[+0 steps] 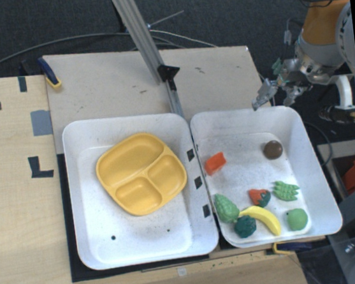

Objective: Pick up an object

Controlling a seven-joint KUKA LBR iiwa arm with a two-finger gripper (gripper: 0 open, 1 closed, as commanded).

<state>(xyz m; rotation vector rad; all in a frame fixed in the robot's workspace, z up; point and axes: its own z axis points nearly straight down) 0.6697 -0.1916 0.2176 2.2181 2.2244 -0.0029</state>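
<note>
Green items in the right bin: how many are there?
4, all near its front: a leafy vegetable, a dark broccoli, a spiky piece and a round fruit.

The arm comes in from the 3 o'clock side of the camera view and sits high, toward 2 o'clock. Its orange band shows at the very top right, with the grey wrist segment just below it. From the wrist the gripper (275, 92) reaches out toward 9 o'clock and slightly down — a cluster of dark and pale metal parts, tilted rather than pointing straight down. The tips are small and blurred — how they stand cannot be made out.
</note>
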